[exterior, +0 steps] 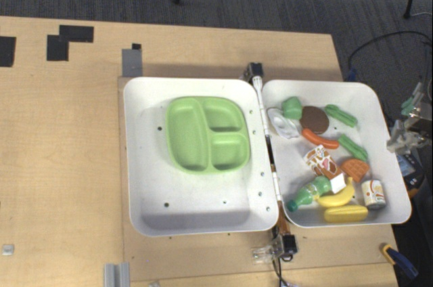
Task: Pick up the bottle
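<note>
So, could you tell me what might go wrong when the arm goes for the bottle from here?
1. The small green plastic bottle lies on its side against the yellow toy banana, so the fingers could catch both.
2. It sits close to the right white bin's near-left wall, leaving little room for a clean approach.

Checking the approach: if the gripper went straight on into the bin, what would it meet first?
Hard to say: the gripper sits blurred at the right bin's edge. Heading left, probably the green vegetable, not the bottle.

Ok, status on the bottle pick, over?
Gripper at right bin's right edge, off the bottle. Green bottle lying in the bin's near left corner, not picked. Yellow banana touching it, crowding the grasp.
</note>
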Tool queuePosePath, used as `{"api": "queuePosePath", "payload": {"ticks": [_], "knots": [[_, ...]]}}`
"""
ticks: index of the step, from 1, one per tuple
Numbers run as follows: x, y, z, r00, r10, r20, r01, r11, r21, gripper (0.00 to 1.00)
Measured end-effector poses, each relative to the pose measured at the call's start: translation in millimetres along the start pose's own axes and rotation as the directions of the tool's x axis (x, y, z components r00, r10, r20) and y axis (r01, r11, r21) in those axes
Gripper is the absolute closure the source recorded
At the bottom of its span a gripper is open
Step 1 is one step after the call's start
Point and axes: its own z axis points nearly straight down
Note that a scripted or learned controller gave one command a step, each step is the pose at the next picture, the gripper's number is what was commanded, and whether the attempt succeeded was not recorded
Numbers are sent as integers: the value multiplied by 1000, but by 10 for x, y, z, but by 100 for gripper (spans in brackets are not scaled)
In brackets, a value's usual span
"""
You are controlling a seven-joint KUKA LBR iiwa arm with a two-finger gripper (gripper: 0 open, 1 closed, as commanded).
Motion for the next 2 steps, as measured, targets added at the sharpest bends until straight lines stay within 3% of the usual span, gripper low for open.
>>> {"api": "queuePosePath", "payload": {"ticks": [1, 2], "knots": [[6, 13, -107, 1000, -6, 0, 6, 1000, -3, 100], [380, -119, -309, 972, 234, 1, -234, 972, 6, 100]]}}
